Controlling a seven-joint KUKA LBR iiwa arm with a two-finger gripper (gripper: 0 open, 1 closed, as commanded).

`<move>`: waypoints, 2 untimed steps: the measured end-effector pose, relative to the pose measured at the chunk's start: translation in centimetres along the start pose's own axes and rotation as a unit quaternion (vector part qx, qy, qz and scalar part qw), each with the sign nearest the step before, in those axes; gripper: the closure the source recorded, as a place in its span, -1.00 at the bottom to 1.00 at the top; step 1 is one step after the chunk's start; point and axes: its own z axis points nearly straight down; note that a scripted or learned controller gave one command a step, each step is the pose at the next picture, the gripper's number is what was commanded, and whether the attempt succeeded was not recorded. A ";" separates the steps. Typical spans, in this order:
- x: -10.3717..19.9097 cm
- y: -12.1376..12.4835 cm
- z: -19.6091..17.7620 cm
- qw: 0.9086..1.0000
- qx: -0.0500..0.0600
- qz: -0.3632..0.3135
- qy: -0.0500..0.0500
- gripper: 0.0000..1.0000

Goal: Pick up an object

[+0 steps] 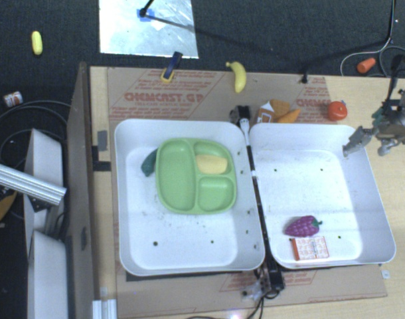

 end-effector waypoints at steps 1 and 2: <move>2.3 -9.9 0.6 1.000 0.001 0.001 0.001 -1.00; 7.6 -9.1 12.9 1.000 0.003 -0.004 0.003 -1.00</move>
